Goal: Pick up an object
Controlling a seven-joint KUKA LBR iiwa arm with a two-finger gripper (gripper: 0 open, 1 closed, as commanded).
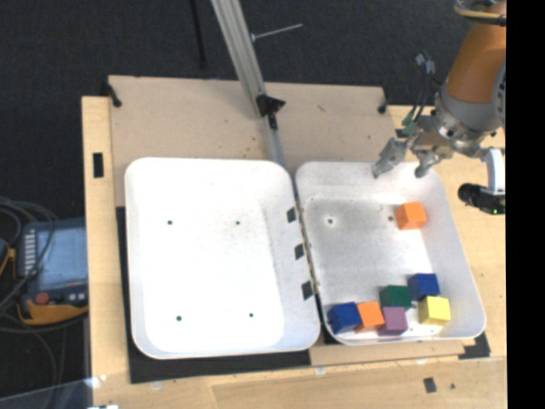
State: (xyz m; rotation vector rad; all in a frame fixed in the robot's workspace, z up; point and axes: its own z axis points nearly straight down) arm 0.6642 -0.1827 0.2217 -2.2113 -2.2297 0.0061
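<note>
The right bin holds an orange cube near its far right side. Along its near edge lie several cubes: a blue one, an orange one, a purple one, a green one, a dark blue one and a yellow one. My gripper hangs over the bin's far right corner, above and a little behind the lone orange cube. Its two fingers are spread apart with nothing between them.
The left bin sits beside the right one. A slanted metal rail runs from the top down to the bins' far junction. A control pendant with cables lies off the bench at the left.
</note>
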